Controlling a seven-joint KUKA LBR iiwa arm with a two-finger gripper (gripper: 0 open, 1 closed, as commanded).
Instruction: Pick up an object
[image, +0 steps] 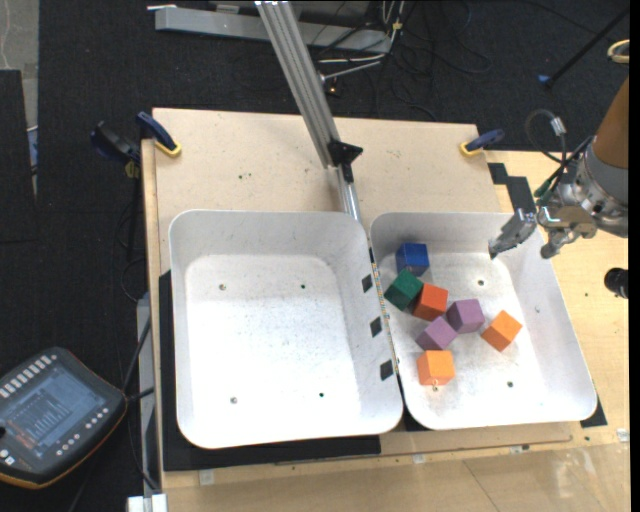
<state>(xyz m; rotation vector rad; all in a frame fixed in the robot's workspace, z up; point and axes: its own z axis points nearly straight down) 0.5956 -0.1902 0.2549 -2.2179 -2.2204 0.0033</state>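
Several small blocks lie in the right bin (560, 385): a blue block (412, 257), a green block (404, 290), an orange-red block (432, 299), two purple blocks (465, 315) (436, 333), and two orange blocks (501, 330) (435, 367). My gripper (523, 240) hangs over the right bin's upper right edge, to the right of the blocks and apart from them. Its fingers are spread, with nothing between them.
The left bin (200, 330) sits beside the right one on the wooden bench. A slanted metal pole (305, 85) reaches down to the gap between the bins. Clamps (158, 135) (482, 142) hold the board's back corners. A teach pendant (50, 415) lies at lower left.
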